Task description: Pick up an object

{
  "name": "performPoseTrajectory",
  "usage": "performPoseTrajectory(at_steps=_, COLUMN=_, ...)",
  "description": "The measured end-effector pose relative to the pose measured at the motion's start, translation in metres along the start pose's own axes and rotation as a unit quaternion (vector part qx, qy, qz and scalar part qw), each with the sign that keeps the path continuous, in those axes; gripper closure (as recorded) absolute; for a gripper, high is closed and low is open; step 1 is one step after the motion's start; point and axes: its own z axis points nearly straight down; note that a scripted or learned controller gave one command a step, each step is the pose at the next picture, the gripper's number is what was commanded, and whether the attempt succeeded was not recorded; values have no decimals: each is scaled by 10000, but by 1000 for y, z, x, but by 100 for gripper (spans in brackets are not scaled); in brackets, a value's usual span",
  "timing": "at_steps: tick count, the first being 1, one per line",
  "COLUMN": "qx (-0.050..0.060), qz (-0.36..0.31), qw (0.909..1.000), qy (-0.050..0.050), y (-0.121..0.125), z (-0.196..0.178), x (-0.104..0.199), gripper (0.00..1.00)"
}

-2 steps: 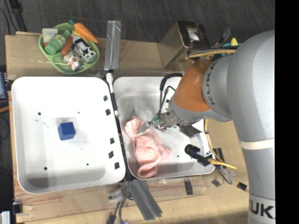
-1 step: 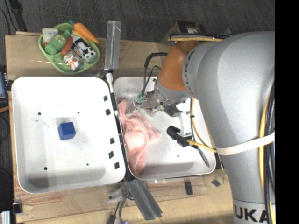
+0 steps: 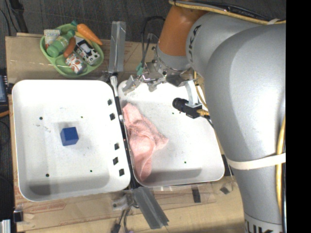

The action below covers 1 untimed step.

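A blue cube rests on the floor of the left bin, left of its middle. A crumpled pink cloth lies in the right bin, along its left wall. My gripper hangs over the far left corner of the right bin, just beyond the cloth's upper end. It is well apart from the cube. Nothing shows in its grasp. The grey arm with its orange band covers the right side of the right bin.
A green bowl of toy food and small packets stands on the bench beyond the left bin. A divider with black clips runs between the two bins. A black fitting on the arm sticks out over the right bin.
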Motion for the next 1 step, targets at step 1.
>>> performPoseTrajectory(at_steps=1, qx=23, qz=238, qw=9997, qy=8, y=-74, z=86, x=-76, gripper=0)
